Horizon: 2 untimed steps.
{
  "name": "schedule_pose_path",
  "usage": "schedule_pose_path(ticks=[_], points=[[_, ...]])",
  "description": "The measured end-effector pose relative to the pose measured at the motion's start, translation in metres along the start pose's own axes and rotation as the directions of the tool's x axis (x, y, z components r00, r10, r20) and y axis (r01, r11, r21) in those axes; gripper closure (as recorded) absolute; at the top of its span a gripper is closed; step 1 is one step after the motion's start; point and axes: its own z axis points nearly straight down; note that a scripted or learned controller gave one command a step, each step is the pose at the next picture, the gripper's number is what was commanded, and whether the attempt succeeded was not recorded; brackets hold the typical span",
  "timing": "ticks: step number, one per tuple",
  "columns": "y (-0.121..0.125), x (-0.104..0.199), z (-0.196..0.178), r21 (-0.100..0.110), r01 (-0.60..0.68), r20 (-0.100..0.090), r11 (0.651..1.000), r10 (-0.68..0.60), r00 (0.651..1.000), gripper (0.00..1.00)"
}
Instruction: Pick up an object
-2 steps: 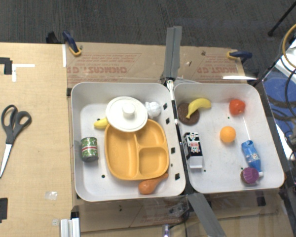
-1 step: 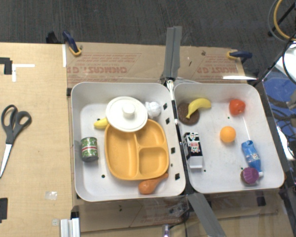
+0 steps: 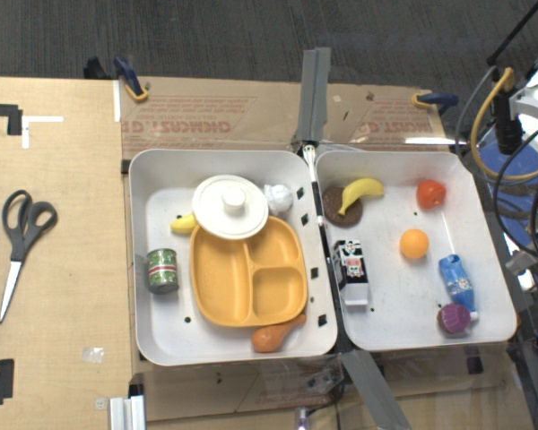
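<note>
Left bin (image 3: 143,267): yellow divided tray (image 3: 248,280) at centre, white lid (image 3: 230,206) overlapping its far edge, small can (image 3: 161,270) by the left wall, orange piece (image 3: 271,337) at the near edge.
Right bin (image 3: 484,240): banana (image 3: 360,193) at far-left corner, red ball (image 3: 431,193), orange ball (image 3: 414,244), blue bottle (image 3: 455,277), purple item (image 3: 454,319) at near-right corner.
Bench (image 3: 54,330): scissors (image 3: 20,240) near left edge.
Hand: state cannot be told.

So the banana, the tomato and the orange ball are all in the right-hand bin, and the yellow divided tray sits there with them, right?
Not quite. In the camera view the yellow divided tray lies in the left bin, not the right one. The banana, the tomato and the orange ball are indeed in the right bin.
</note>
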Motion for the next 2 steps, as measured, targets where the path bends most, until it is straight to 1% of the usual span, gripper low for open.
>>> schedule_pose_path(ticks=[1, 2], points=[[-0.014, 0.026, -0.019, 0.003, 0.113, -0.002, 0.994, -0.113, 0.994, 1.0], [-0.053, 0.049, -0.049, 0.002, 0.42, -0.004, 0.908, -0.42, 0.908, 1.0]])
